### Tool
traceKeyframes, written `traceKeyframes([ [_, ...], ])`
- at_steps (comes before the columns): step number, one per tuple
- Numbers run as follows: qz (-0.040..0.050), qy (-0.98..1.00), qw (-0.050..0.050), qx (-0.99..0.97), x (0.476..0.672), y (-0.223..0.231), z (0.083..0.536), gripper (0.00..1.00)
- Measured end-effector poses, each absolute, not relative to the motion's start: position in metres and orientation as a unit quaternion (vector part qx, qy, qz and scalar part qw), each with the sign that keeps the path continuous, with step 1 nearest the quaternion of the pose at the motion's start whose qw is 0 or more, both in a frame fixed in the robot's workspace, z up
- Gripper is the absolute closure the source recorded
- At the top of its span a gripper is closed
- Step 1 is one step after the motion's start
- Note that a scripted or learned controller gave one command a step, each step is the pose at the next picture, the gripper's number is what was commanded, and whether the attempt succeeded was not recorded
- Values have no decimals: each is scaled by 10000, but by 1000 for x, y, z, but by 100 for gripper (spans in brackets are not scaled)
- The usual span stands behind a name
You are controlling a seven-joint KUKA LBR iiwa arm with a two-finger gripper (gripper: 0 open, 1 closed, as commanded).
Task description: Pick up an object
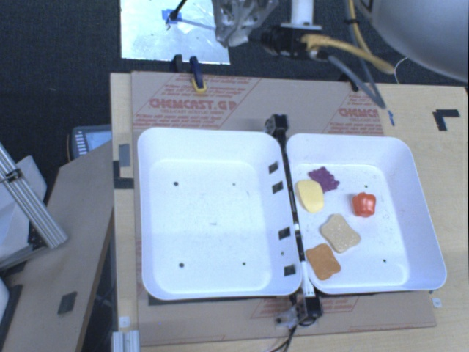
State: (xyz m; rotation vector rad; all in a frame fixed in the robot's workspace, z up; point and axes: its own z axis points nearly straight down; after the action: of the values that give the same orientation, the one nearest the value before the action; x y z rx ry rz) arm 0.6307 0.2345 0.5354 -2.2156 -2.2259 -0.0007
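We see five small toy foods clustered in right shallow white bin, reachable: red pepper, yellow lemon-shaped piece. Hand parked high beyond counter; grip unclear.

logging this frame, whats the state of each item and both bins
purple grapes: lying in right bin, apart from claw
yellow piece: lying flat beside the grapes
red pepper: resting alone
toast slice: lying flat
orange piece: lying flat, near the front wall
left bin: level, beside right bin
claw: raised beyond the bins
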Motion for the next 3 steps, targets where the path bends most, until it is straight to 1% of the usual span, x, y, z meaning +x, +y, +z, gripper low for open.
traceKeyframes([
  [1, -4, -7091, 4, -7051, 595, 235, 535, 100],
  [2, -1, -7091, 8, -7051, 532, 222, 536, 100],
  [3, -23, -7096, -3, -7046, 535, 223, 547, 100],
])
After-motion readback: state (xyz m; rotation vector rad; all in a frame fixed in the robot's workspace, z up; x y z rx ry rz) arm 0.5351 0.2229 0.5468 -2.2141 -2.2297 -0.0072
